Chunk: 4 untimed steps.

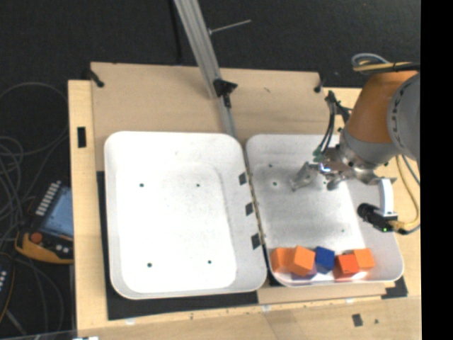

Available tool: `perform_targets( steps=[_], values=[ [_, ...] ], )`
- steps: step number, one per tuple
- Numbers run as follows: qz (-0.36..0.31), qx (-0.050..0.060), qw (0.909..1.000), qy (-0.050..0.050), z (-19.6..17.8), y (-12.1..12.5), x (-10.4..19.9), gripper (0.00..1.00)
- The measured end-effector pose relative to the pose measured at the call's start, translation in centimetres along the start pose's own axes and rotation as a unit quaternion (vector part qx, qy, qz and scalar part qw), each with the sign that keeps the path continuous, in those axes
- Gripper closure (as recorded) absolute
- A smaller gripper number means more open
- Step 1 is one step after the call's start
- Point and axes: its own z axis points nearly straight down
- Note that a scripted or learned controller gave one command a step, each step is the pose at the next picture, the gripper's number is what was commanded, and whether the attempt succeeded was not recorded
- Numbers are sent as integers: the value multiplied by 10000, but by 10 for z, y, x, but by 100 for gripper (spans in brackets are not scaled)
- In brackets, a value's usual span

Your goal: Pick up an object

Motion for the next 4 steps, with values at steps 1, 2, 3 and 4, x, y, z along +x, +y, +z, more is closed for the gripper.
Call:
perform_targets(
  steps=[1,2,3,4],
  values=[
    [-3,-69,10000,-12,-90,-21,-15,0],
    [-1,15,10000,25,-21,-108,54,0],
    [-23,-38,10000,-8,41,-76,66,0],
    [8,-60,10000,-14,38,-20,19,0]
  ],
)
